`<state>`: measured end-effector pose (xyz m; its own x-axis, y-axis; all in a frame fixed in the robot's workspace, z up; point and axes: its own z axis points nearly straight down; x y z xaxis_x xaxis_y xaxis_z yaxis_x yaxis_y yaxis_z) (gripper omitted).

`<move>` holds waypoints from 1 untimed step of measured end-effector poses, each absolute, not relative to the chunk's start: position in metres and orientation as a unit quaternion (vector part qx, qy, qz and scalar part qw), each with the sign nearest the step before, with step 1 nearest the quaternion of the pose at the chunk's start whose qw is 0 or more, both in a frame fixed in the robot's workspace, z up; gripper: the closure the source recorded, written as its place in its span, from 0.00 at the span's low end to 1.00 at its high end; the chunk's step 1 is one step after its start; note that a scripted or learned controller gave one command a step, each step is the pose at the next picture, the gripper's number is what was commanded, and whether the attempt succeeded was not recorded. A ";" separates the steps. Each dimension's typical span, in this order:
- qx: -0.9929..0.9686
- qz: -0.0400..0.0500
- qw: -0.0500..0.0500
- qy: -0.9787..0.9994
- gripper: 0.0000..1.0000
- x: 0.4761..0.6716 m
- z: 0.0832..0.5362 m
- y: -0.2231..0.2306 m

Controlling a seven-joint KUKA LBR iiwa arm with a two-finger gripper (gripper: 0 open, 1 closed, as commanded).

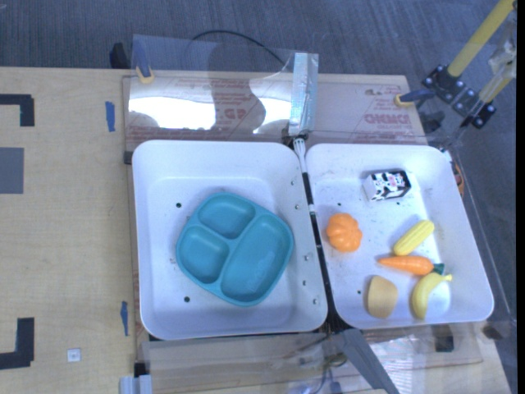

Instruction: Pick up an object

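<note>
The left bin holds a teal divided plate. In the right bin lie a black-and-white carton toward the back, an orange pumpkin, a corn cob, a carrot, a banana and a tan piece, perhaps a potato. All sit apart on the bin floor.

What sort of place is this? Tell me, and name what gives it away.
Most likely a robot lab's pick-and-place test bench, not a kitchen. Two shallow white bins sit side by side on a wooden bench marked with tape, the food is toy produce such as a carrot and corn, and a teal divided plate lies in the left-hand bin.
</note>
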<state>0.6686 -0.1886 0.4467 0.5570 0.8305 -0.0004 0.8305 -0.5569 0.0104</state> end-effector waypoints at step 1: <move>0.881 0.003 0.007 0.472 1.00 0.670 0.458 -0.187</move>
